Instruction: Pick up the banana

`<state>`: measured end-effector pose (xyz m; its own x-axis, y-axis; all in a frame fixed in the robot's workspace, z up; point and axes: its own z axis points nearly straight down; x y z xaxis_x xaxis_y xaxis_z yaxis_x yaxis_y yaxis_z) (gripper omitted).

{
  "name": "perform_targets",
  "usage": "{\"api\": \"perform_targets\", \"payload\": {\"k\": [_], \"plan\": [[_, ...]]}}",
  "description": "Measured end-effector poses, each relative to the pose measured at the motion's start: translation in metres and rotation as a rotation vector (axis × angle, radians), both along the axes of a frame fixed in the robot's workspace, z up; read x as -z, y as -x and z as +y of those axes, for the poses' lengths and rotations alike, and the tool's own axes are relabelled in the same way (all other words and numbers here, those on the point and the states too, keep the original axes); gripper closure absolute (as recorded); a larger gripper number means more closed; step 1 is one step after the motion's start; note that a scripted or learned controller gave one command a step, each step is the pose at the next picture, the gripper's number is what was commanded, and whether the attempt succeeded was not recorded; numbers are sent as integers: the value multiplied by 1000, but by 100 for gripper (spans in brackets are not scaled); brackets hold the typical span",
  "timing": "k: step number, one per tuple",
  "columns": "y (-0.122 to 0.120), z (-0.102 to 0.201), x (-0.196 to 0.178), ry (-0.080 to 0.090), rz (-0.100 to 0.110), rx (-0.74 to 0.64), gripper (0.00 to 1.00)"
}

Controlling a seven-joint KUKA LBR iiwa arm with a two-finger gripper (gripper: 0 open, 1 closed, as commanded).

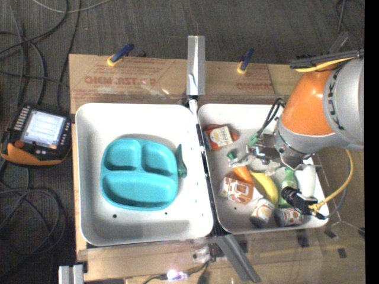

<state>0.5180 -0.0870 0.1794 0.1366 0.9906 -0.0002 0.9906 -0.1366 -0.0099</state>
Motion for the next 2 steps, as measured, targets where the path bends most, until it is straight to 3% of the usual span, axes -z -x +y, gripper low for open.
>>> {"api": "perform_targets", "payload": {"k": [1, 2], "plan": [[-10, -62, 91, 10, -26, -71, 0], [-10, -62, 91, 10, -26, -71, 0]]}}
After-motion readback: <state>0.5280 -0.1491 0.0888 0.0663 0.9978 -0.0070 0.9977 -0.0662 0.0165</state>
